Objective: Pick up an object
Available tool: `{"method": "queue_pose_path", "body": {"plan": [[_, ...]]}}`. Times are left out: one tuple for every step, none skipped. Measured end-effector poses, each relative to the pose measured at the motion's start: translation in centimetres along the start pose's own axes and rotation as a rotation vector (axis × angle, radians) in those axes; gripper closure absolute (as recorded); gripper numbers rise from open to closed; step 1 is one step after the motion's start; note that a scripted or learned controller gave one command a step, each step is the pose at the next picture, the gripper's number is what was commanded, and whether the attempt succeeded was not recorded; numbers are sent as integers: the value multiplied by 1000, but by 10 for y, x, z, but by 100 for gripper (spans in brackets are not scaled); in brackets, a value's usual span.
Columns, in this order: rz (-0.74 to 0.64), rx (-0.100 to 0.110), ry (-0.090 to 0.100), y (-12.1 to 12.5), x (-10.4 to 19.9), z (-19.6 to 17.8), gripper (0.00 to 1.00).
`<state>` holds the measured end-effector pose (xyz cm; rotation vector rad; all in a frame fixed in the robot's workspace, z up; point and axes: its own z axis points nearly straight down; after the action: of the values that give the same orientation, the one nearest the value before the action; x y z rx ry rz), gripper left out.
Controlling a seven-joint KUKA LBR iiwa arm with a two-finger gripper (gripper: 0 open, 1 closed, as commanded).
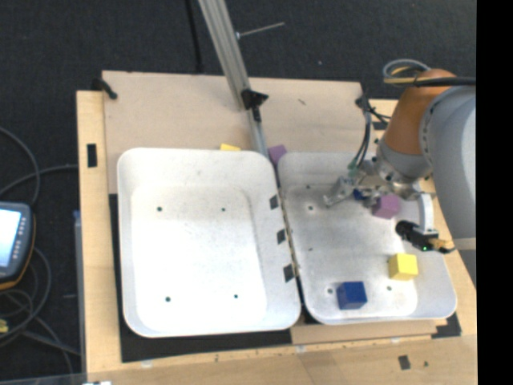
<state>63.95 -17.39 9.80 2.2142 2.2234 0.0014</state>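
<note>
My gripper hangs over the back part of the right bin, below the grey arm with its orange band. A small purple block lies right beside the gripper, on its near right side, partly covered by the wrist. Whether it touches the gripper I cannot tell. A yellow cube rests near the bin's right wall. A blue cube sits near the bin's front edge.
The left bin lies beside the right one. Behind the bins, a purple block and a yellow piece lie on the bench. A slanted metal post rises at the back. A handheld screen is at the far left.
</note>
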Motion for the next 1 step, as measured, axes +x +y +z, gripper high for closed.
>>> {"method": "queue_pose_path", "body": {"plan": [[19,52,3,20,15,5,0]]}}
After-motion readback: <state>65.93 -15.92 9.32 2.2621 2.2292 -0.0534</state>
